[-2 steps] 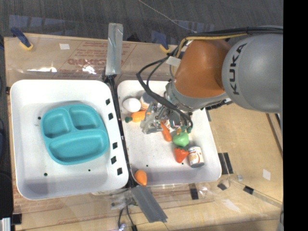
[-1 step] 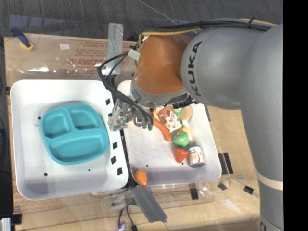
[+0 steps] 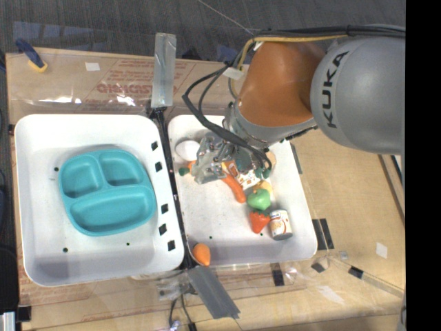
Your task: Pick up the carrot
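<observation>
- The gripper [image 3: 219,158] sits low in the upper part of the right bin [image 3: 207,243], right of frame centre; whether it is parted or closed cannot be told
- The carrot [image 3: 234,186], seemingly the orange piece just below it, lies beside a green fruit [image 3: 259,200]
- A teal divided plate [image 3: 107,190] rests in the left bin [image 3: 41,133]

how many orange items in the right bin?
3, possibly more hidden under the gripper: carrot mid-bin, a piece by the can, a round one at the near-left corner.
</observation>
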Robot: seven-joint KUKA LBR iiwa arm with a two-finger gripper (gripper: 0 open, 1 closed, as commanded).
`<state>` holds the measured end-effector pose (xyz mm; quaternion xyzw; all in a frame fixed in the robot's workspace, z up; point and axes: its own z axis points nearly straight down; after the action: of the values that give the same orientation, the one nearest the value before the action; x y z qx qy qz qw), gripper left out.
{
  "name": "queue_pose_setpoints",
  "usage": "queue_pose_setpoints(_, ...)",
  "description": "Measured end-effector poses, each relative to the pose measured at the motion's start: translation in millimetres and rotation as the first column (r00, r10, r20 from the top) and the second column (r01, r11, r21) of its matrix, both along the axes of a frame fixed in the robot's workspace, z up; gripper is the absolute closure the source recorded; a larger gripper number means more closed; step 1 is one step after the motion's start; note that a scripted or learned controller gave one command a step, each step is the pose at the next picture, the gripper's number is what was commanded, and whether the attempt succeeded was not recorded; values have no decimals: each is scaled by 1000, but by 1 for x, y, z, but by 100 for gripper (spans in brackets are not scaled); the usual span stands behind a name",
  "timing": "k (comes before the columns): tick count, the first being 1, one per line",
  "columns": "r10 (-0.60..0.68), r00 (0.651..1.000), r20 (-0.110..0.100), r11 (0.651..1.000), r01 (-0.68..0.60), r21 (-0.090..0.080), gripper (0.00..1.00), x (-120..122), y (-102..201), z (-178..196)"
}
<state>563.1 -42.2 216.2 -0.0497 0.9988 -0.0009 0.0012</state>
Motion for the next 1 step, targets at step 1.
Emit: queue_pose_setpoints(1, 185, 983, 1, 983, -185, -2, 100, 23, -80, 12)
